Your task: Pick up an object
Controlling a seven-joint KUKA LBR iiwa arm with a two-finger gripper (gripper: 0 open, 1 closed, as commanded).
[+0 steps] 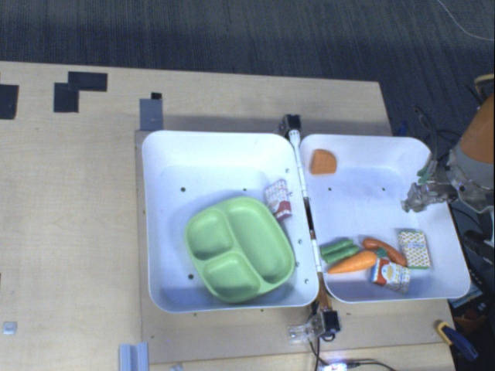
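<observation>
We see a wooden bench (69,230) with two white bins. In the left bin (166,207) sits a green plate (238,247) beside a small packet (278,199). The right bin (363,184) holds an orange piece (323,161), a carrot (352,263), a green bean (339,247) and two little cartons (414,247) (all near the front). The gripper (415,199) hangs over the right bin's far side, holding nothing; we cannot tell its fingers' state.
</observation>
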